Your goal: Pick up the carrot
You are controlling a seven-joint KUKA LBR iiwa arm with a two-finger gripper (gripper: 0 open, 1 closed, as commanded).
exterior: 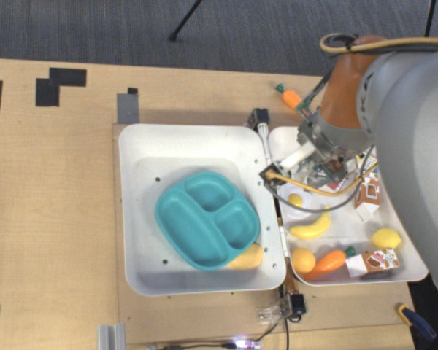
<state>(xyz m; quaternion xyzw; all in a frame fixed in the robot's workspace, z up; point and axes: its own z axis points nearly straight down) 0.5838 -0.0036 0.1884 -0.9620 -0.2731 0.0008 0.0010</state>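
Gripper at the end of my arm, lowered into the upper part of the right bin; its fingers are lost among cables and wrist hardware, so I cannot tell how far apart they stand or whether anything lies between them. Yellow cable loops from my wrist across the divide between the two bins. Just below the gripper lies a small lemon, and below that a banana. Carrot rests near the lower edge of the right bin, its green tip pointing right, touching an orange on its left and lying beside a small carton on its right; it is well apart from my gripper. Second lemon sits above that carton, and another carton stands beside my wrist. Left bin holds a teal tray with three compartments; a yellow object is tucked against its lower right rim. Second carrot lies on the bench above the right bin.
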